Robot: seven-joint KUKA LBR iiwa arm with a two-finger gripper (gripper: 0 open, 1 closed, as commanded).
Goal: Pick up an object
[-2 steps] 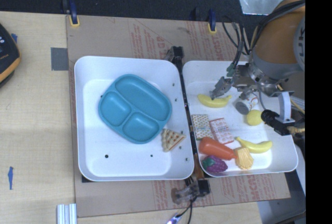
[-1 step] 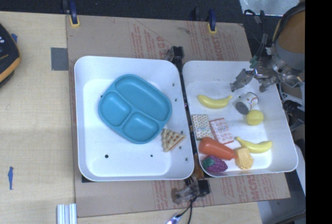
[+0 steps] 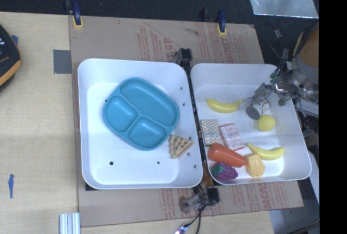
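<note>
My gripper (image 3: 256,104) reaches in from the right over the right bin (image 3: 238,73), low above its floor. It looks open, with nothing between its fingers. It sits between a yellow banana (image 3: 223,104) to its left and a small yellow ball (image 3: 266,123) just below and to its right. Further toward the front of this bin lie two small patterned cards (image 3: 220,132), an orange carrot (image 3: 226,155), a purple eggplant (image 3: 224,172), a yellow corn piece (image 3: 255,165) and a second banana (image 3: 267,151).
The left bin (image 3: 92,162) holds a blue divided plate (image 3: 141,112) and a waffle-like wedge (image 3: 179,145) near its right wall. The bins' adjoining walls run close to the cards. A yellow-black device (image 3: 6,59) lies at the far left of the bench.
</note>
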